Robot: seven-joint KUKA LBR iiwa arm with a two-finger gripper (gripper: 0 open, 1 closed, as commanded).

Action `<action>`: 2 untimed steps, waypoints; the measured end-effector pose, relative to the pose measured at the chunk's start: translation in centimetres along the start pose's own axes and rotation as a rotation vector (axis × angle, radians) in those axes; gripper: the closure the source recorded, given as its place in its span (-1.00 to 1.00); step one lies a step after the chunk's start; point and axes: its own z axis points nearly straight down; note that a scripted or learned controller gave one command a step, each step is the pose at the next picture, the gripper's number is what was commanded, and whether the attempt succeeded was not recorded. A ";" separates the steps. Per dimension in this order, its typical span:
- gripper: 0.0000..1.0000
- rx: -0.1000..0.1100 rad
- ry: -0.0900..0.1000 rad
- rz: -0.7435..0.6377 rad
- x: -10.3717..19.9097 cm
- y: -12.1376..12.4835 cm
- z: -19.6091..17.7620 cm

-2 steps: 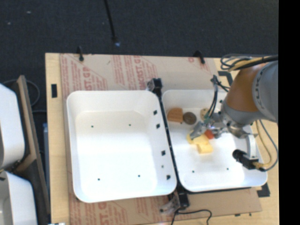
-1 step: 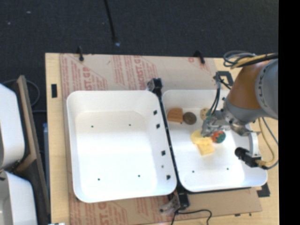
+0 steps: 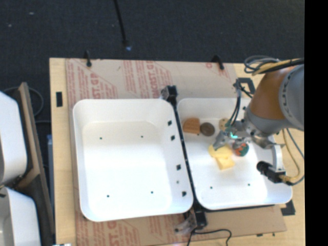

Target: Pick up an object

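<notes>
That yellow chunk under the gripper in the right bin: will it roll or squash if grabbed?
The yellow chunk looks blocky with flat faces, so it will probably slide, not roll. It may be soft foam, so light and squashable. The gripper sits beside it on the right bin's smooth floor.

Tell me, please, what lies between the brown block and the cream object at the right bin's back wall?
A dark brown round object lies between the brown block and the cream object, as the camera view shows.

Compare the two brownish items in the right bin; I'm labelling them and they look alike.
The orange-brown block is lighter and boxy; the dark brown ball is darker and round. The block lies nearer the divider, the ball nearer the gripper. Both sit side by side in the right bin.
</notes>
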 end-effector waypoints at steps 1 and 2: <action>-1.00 0.005 0.001 -0.002 2.5 -0.9 1.2; 1.00 0.000 -0.001 0.001 2.3 -0.7 0.0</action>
